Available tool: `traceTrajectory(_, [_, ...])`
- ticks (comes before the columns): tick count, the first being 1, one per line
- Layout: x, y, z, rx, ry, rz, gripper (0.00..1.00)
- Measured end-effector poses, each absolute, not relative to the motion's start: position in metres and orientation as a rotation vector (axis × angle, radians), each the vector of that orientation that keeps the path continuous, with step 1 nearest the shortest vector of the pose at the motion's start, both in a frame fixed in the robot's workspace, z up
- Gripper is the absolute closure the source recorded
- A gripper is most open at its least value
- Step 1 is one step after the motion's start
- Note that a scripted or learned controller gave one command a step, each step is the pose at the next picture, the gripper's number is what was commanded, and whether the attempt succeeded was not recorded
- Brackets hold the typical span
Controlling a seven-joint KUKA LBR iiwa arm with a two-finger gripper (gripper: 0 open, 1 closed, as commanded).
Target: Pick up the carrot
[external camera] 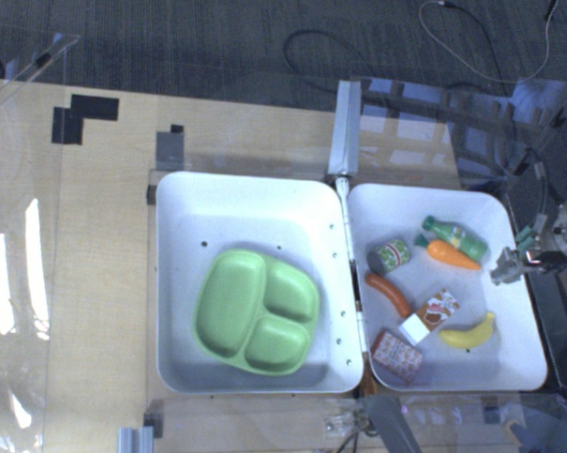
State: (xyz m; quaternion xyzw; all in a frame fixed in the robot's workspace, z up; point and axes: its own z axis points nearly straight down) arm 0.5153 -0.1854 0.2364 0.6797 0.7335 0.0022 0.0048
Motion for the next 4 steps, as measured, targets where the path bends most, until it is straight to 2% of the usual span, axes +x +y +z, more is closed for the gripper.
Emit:
traceTrajectory(1, [0.569,-0.193,0.182,2.806,1.407,0.003,1.0])
traceTrajectory(2, [0.582,-0.151,0.191,2.978,0.997,0.002,1.0])
traceTrajectory(3, [0.588,-0.125,0.208,3.108,0.447,0.005,1.0])
traceTrajectory(4, [0.588,-0.125,0.208,3.108,0.447,0.004,0.0])
